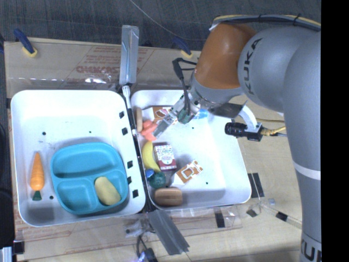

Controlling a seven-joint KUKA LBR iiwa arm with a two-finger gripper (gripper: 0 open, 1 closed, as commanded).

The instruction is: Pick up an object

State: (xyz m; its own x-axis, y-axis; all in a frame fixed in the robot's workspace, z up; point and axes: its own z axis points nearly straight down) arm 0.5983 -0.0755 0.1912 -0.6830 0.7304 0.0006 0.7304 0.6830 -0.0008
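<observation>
My gripper (165, 124) hangs low over the back left part of the right bin (229, 162), slanting down toward the left. Its tip is close above an orange-pink object (147, 127) near the divider. Just in front lie a yellow banana (148, 154) and a dark brown box (164, 156). A small brown and white carton (189, 171) lies toward the bin's middle. A brown bun-like object (168, 196) and a green item (158, 180) sit at the front left corner. Part of another brown carton (160, 112) shows behind the gripper.
The left bin (65, 108) holds a blue divided tray (82, 168) with a yellow object (107, 191) in one compartment, and a carrot (36, 171) beside the tray. The arm's orange band (223, 59) and grey body cover the right bin's back right. A metal clamp (128, 53) stands at the divider's back.
</observation>
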